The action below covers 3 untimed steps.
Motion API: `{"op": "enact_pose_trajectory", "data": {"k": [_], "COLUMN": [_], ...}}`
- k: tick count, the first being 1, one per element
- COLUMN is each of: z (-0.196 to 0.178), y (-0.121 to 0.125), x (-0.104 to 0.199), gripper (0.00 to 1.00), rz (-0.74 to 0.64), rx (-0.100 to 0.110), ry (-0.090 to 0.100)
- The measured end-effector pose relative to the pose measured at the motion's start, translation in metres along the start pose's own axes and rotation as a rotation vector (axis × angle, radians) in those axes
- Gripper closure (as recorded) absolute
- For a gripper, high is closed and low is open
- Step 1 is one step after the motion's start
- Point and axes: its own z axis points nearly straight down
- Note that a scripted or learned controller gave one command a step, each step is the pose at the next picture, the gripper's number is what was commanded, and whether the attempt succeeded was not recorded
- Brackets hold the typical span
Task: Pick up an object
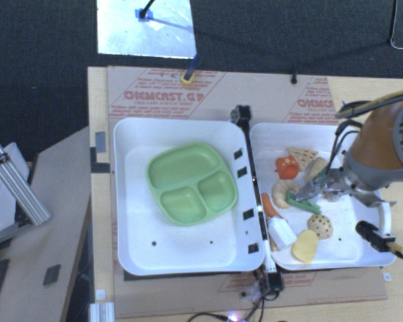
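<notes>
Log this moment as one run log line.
end effector: low in right bin, over green toy | grasp: unconfirmed | left bin: green divided plate

The tabletop (101, 200) is pale wood, covered mostly by a brown sheet (168, 94) printed with red lettering. Two white bins lie on that sheet — the left bin (131, 247) and, touching its right wall, the right bin (363, 253). Beyond the left bin, at the sheet's far edge, sits a small yellow piece (187, 79).
</notes>
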Motion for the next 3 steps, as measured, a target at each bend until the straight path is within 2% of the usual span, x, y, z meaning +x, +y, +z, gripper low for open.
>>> {"op": "enact_pose_trajectory", "data": {"k": [1, 2, 3], "z": [-0.013, -0.077, -0.121], "y": [0.002, 0.005, 0.008], "x": [0.0, -0.004, -0.009], "gripper": [1.0, 1.0, 1.0], "rz": [0.0, -0.004, -0.004], "rx": [-0.006, -0.005, 0.0], "ry": [-0.001, -0.002, -0.001]}}
